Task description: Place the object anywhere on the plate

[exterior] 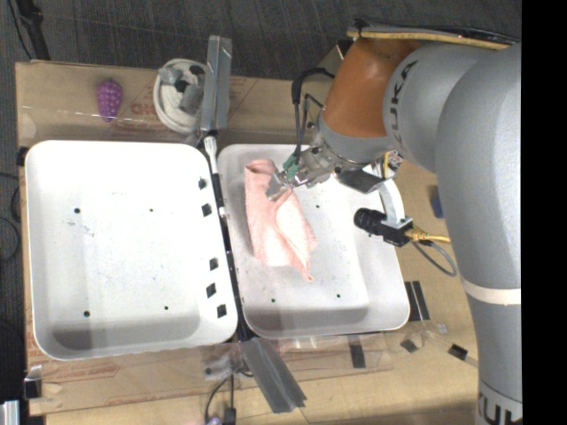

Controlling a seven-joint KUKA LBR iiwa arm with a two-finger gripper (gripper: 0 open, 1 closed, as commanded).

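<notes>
Pink and soft, a crumpled cloth [279,224] lies in the right white bin [381,290], long and wrinkly. The gripper [285,182] sits at the cloth's top end, and its fingers seem to pinch a fold there, though it is hard to see. The left bin [115,237] is smooth and shallow. A bumpy purple toy [109,98] sits on the bench [266,104] behind it.

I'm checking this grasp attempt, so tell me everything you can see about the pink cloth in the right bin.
The pink cloth is a pale, soft-looking fabric, crumpled and folded into a long strip. It lies flat on the floor of the right bin, near its left wall, running from the upper left down toward the middle. The gripper sits over its upper end; whether it grips the fabric cannot be told.
</notes>
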